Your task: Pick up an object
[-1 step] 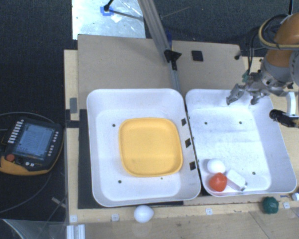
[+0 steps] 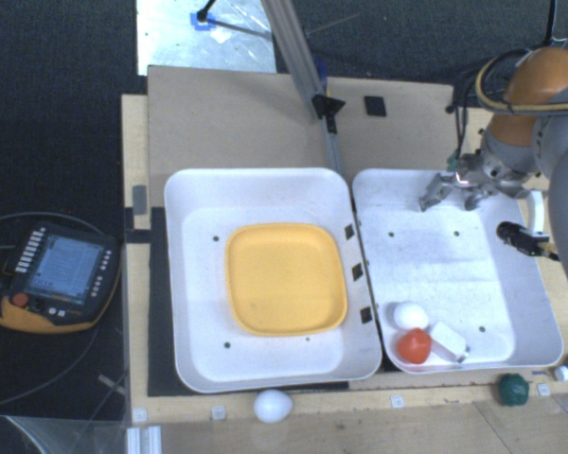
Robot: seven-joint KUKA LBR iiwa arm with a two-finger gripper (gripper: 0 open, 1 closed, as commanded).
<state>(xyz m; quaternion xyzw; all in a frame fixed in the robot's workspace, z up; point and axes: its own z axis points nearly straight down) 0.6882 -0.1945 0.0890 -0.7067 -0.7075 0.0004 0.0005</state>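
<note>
A yellow square plate point(image 2: 287, 278) lies in the middle of the left bin point(image 2: 194, 253). In the near corner of the right bin point(image 2: 454, 253) sit a white ball point(image 2: 410, 315), a red ball point(image 2: 415, 346) and a white block point(image 2: 448, 340), close together. My gripper point(image 2: 451, 192) hangs over the far edge of the right bin, well away from those objects. Its two fingers are spread apart with nothing between them.
A white egg-shaped object point(image 2: 273, 405) lies on the bench in front of the left bin. A dark green ball point(image 2: 513, 389) rests outside the right bin's near right corner. A teach pendant point(image 2: 52, 272) sits on the floor at left.
</note>
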